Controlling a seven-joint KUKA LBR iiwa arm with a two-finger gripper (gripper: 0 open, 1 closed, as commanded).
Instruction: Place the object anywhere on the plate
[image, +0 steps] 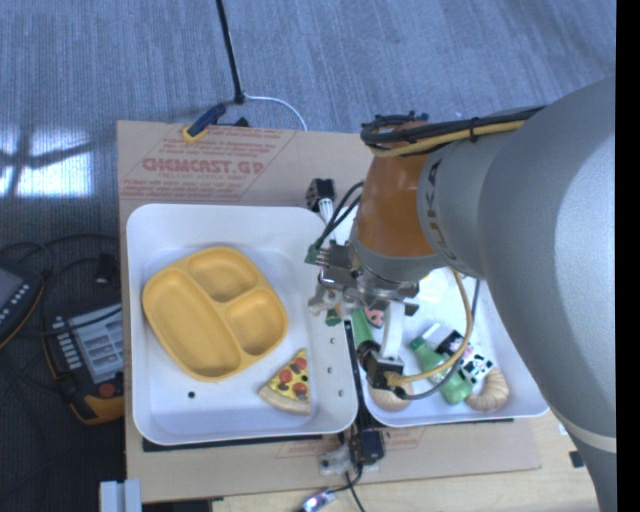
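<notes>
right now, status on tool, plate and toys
Tool low over the right bin's left edge, fingers unreadable. Yellow divided plate holds nothing. Pizza slice toy beside the plate.

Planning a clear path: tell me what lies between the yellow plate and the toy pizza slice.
Camera view: only bare white floor of the left bin separates the yellow divided plate from the toy pizza slice, which lies just off its lower right rim.

Yellow three-compartment plate lies flat in the left bin, angled. Toy pizza slice lies just beside its lower right rim.
</notes>
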